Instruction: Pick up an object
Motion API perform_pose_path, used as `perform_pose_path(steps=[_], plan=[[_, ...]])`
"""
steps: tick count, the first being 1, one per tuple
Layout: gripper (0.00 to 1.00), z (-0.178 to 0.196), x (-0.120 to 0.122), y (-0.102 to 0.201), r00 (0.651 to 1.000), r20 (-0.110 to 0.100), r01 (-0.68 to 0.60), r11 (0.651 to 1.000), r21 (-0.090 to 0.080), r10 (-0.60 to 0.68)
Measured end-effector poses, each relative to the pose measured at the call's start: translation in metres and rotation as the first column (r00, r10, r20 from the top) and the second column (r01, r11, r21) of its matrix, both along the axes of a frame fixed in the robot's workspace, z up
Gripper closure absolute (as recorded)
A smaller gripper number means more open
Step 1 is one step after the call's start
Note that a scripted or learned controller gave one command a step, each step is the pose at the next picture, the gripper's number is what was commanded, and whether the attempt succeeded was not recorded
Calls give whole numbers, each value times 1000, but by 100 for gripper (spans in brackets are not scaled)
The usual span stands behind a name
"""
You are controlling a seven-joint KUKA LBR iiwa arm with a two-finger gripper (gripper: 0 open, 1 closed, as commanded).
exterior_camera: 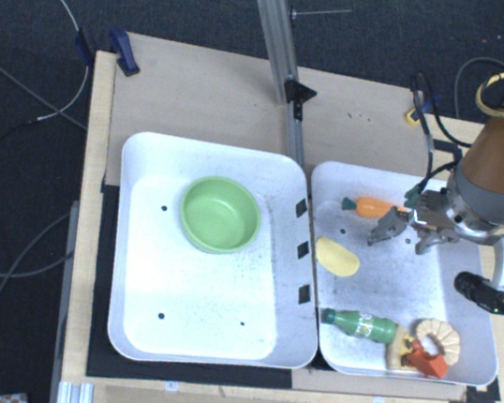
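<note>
- The gripper [408, 232] hangs low in the right bin [481, 370], its two fingers spread apart and holding nothing.
- The orange carrot toy [372, 206] lies just beside it, at its far-left side; this seems the nearest object to pick.
- For a good grasp, I think the fingers should straddle the carrot across its narrow width before closing.
- The yellow piece [337, 257], the green bottle [362, 325] and the green bowl [220, 215] lie further away.
- The bottle's label is too small to read.

Two white bins [134, 225] sit side by side (one green bowl [219, 215] in the left), the right holding one carrot [371, 207], one yellow piece [336, 257], one green bottle [361, 325] and one shrimp-like toy [428, 347].
</note>
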State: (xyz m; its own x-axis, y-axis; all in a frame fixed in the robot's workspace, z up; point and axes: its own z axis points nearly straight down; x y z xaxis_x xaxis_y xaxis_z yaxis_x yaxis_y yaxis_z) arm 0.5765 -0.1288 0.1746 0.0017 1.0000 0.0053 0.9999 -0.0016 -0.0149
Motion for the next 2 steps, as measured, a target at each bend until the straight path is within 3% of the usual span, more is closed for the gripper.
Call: perform_pose_path(steps=[1,2], plan=[[0,-64,2,4,1000,-1,-1,1000,1,1],[100,-47,4,4,1000,11,0,1000,0,0]])
